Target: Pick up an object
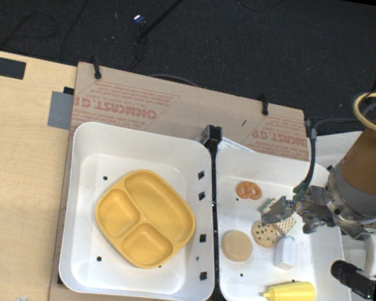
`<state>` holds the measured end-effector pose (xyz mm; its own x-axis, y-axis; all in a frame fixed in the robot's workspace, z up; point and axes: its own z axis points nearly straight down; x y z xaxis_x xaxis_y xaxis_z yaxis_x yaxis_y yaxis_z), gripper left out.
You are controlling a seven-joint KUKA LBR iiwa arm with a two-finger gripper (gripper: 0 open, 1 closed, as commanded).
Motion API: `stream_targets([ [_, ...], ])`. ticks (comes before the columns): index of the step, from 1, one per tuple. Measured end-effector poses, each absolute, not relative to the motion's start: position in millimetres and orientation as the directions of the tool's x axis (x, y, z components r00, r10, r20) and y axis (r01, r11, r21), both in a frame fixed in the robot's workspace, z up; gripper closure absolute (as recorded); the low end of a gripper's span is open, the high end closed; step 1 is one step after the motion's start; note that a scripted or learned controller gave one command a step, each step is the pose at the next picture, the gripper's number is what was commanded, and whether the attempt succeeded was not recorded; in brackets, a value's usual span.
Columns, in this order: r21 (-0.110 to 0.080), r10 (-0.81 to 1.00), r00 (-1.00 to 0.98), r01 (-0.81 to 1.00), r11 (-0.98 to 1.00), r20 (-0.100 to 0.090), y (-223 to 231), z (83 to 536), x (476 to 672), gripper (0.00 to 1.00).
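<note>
A: Camera view looked down on 2 white bins side by side on the desk [11, 173]. What lay in the left bin [94, 151]?

B: 1 yellow divided tray [145, 218], with 3 compartments, sat tilted near the middle.

A: And the right bin [335, 295]?

B: 5 small things: a pretzel [249, 190] near the top left, a round tan cookie [237, 246] below it, a speckled cracker [266, 233] just right of the cookie, a small white block [286, 252] beside the cracker, and a yellow bottle [290, 292] lying on its side near the front.

A: Where was the tool [279, 211]?

B: It hung low in the right bin, just above the cracker, with the grey arm [369, 164] reaching in from the right. Whether it was clenched or released, I could not tell; it was too dark and small.
</note>
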<state>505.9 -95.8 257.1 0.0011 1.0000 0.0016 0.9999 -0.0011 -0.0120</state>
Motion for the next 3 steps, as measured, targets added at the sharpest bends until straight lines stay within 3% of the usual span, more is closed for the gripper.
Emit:
stream_targets([
  [1,-0.001,1.000,0.000,1.000,0.000,0.000,-96.1,262.0,507.7,0.00],
  [3,-0.008,1.000,0.001,1.000,-0.001,0.002,-93.7,169.5,518.1,0.00],
])
